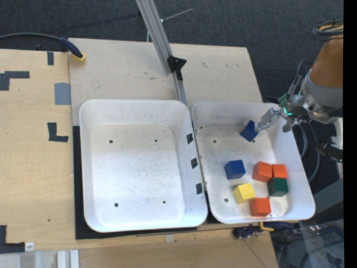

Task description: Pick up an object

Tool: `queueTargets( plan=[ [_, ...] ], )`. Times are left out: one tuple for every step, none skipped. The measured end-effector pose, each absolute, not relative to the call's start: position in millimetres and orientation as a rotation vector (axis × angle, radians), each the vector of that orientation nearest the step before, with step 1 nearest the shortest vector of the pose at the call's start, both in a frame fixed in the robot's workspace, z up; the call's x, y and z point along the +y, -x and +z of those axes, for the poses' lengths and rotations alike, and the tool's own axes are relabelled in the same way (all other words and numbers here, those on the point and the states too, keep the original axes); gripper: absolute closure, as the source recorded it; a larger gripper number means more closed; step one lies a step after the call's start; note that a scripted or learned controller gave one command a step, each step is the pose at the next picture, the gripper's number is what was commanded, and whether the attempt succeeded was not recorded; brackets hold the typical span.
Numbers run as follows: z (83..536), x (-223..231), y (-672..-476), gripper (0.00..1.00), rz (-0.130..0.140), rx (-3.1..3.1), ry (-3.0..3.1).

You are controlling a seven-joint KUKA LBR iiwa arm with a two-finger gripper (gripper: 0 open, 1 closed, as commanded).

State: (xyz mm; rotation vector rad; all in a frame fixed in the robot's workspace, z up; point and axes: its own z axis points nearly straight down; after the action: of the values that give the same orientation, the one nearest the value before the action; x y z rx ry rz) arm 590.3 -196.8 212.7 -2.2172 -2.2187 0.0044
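Standing on a plywood bench (139, 71): two white bins (139, 216).

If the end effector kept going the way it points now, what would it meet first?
The end effector points left and slightly down into the right bin. A tilted blue block sits right at its tip, so it likely meets that first, though one slanted view leaves heights unclear.

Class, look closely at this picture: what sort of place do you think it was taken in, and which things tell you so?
Probably a robotics lab or test bench. A robot arm reaches over two shallow white bins on a wooden bench marked with tape, and small coloured blocks lie in the right bin, like practice pieces for grasping trials.
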Motion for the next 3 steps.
queueTargets(
  plan=[
    [215.3,-197.0,-591.3,0.0,0.002,-2.223,2.219],
    [151.0,-199.5,-591.0,0.0,0.008,-2.218,2.217],
    [96.4,-198.3,-589.2,0.0,0.007,-2.219,2.216]
  ],
)
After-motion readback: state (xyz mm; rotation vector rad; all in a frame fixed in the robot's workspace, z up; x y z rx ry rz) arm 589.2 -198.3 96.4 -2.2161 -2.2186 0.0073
